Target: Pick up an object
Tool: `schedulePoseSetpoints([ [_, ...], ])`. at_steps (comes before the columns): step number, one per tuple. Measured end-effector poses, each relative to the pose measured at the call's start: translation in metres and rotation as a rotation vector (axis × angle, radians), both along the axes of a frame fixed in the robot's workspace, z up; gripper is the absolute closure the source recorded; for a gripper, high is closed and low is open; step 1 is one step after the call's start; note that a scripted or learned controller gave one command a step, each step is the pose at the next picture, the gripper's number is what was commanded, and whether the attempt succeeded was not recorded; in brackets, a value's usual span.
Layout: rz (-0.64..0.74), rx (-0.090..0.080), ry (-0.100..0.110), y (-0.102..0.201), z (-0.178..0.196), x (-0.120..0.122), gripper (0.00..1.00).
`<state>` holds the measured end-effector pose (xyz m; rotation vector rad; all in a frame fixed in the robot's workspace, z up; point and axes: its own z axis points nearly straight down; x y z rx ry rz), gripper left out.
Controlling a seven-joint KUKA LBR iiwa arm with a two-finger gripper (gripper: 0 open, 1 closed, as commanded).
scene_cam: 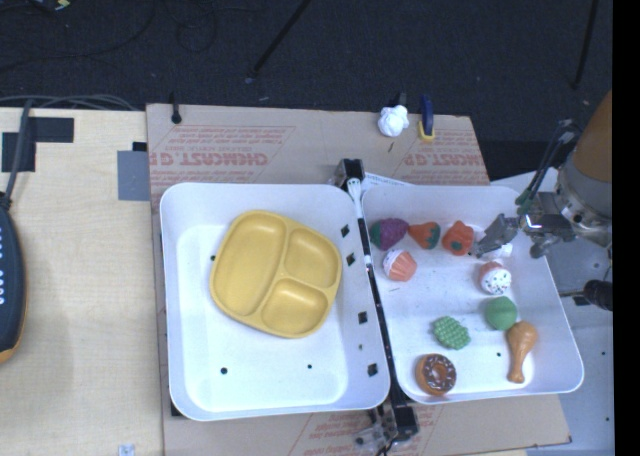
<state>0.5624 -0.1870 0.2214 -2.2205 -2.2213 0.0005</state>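
Several toy foods lie in the right bin (560, 289): a purple and green vegetable (388, 233), a red pepper (425, 235), an orange-red fruit (458, 238), a pink cupcake (400, 265), a white speckled piece (494, 279), a green ball (501, 313), a bumpy green piece (451, 332), a drumstick (520, 348) and a donut (436, 374). My gripper (518, 237) hovers over the bin's upper right part, just right of the orange-red fruit and above the white speckled piece. Its fingers (493, 239) are spread open with nothing between them.
The left bin (190, 344) holds a yellow divided plate (277, 272). A ridge (368, 284) separates the two bins. A white crumpled item (393, 121) and a blue and yellow tool (427, 116) lie on the cardboard behind the bins.
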Motion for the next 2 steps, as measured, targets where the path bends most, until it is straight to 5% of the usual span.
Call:
schedulePoseSetpoints([
  [1, 0.0, 0.001, 0.0, -0.001, 0.01, 0.0, 1.0],
  [2, 0.001, 0.0, -0.004, 0.023, 0.095, -0.053, 1.0],
])
